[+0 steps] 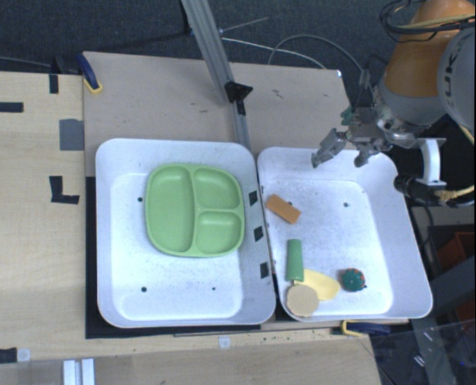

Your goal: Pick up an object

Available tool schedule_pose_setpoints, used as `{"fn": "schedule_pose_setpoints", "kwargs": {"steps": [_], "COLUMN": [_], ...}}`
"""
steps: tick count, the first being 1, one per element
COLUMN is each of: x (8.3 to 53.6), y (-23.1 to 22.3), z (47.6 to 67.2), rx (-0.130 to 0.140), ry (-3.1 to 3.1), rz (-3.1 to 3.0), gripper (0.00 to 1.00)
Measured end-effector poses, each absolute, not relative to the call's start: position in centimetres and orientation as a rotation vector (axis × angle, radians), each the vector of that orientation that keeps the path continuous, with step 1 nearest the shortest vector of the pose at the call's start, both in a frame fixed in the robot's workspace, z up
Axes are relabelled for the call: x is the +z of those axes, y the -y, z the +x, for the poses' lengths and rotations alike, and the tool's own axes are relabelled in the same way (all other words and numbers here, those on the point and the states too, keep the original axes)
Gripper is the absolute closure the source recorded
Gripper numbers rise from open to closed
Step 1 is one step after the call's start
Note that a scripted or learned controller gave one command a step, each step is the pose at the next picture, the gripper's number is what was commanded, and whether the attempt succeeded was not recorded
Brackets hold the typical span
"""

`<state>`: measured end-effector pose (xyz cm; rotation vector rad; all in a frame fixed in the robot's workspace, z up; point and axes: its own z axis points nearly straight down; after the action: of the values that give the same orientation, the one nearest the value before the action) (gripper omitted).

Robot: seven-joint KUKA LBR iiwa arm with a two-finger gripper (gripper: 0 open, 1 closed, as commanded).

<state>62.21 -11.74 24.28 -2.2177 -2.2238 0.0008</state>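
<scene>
My gripper (343, 156) hangs over the far edge of the right bin (382, 215), open, with nothing between its two spread fingers. Below it in that bin lie an orange block (282, 208), a green cylinder (294, 260), a yellow piece (323, 284), a tan round disc (303, 300) and a small dark green and red ball-like thing (351, 279). The orange block is the nearest to the gripper, to its lower left. The others cluster near the bin's front edge.
The left bin (117, 295) holds a light green divided plate (195, 210). A grey metal pole (209, 38) slants down from the top to the bins' shared far corner. Cables (302, 46) lie behind the right bin.
</scene>
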Motion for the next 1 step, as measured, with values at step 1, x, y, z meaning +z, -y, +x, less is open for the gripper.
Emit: {"fn": "schedule_pose_setpoints", "kwargs": {"steps": [1], "x": [24.28], "y": [11.74], "z": [62.21], "rx": [0.001], "ry": [2.224], "rz": [-2.217], "gripper": [0.0]}}
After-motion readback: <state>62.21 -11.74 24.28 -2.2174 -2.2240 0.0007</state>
